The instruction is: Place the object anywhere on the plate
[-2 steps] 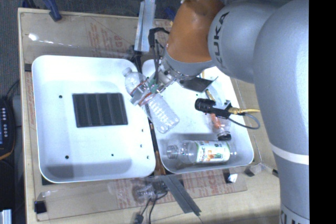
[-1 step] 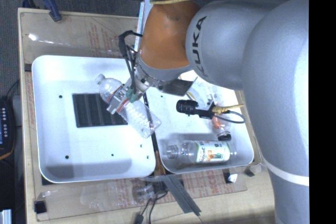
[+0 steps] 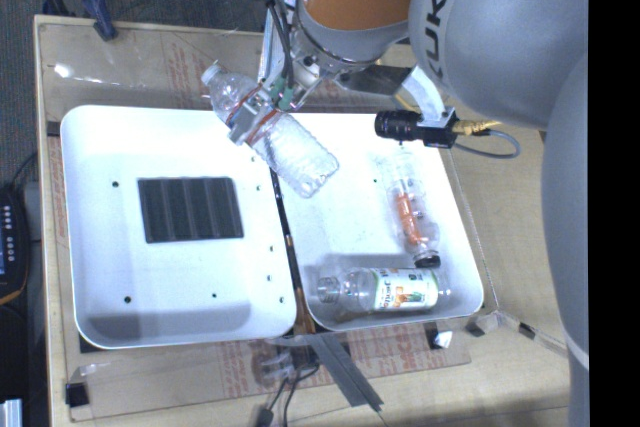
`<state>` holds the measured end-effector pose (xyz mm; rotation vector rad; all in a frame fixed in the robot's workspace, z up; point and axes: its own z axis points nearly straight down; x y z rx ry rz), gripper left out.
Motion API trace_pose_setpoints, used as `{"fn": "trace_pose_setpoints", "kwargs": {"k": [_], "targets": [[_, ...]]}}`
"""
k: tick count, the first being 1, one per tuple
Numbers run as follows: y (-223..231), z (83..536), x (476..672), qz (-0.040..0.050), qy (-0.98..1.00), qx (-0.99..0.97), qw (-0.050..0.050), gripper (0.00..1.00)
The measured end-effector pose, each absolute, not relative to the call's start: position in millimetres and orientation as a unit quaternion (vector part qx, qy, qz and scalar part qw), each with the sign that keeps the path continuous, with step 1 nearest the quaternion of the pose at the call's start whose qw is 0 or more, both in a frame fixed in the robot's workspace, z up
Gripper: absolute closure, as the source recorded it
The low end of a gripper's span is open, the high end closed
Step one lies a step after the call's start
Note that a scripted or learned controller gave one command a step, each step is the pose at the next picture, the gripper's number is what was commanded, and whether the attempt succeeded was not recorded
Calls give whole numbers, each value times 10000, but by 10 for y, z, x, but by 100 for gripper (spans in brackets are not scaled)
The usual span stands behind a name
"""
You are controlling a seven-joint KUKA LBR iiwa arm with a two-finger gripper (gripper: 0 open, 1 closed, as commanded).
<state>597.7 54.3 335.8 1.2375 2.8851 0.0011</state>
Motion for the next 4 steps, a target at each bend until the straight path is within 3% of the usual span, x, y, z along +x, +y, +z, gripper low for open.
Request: {"fn": "trace_pose_setpoints", "kwargs": {"k": [1, 2, 3, 4], "targets": [[548, 3452, 5982, 0, 9198, 3923, 8, 100], [854, 2792, 5911, -12, 9623, 2720, -15, 100], [621, 2276, 5691, -8, 9926, 1213, -13, 100], [728, 2447, 6024, -2, 9985, 544, 14, 100]]}}
